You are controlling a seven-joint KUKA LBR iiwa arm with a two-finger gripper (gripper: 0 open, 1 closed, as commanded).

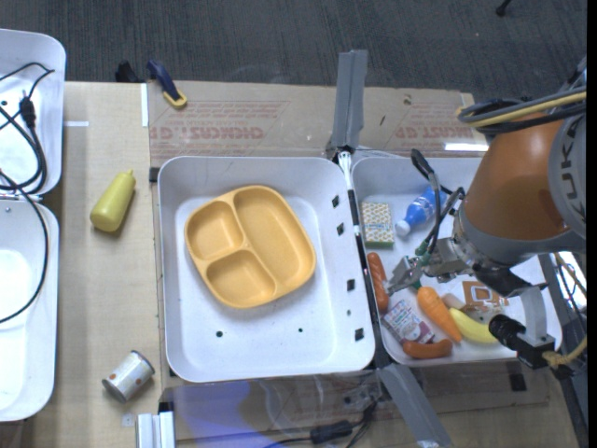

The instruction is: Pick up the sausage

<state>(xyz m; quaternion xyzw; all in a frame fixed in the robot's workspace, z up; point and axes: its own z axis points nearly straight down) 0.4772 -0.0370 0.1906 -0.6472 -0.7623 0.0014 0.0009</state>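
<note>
A reddish sausage (377,279) lies along the left wall of the right bin (366,177). A second, similar reddish piece (427,349) rests near that bin's front edge. My gripper (404,276) hangs low over the right bin, just right of the first sausage, fingers pointing left toward it. The fingers look spread, with nothing between them. The orange-banded wrist (518,189) covers the right side of the bin.
An orange carrot (437,311), a banana (476,329), a printed packet (403,320), a blue bottle (417,211) and a checkered box (377,222) crowd the right bin. A yellow divided plate (249,245) sits in the left bin (177,278). A mustard bottle (113,202) and a can (128,374) lie on the bench.
</note>
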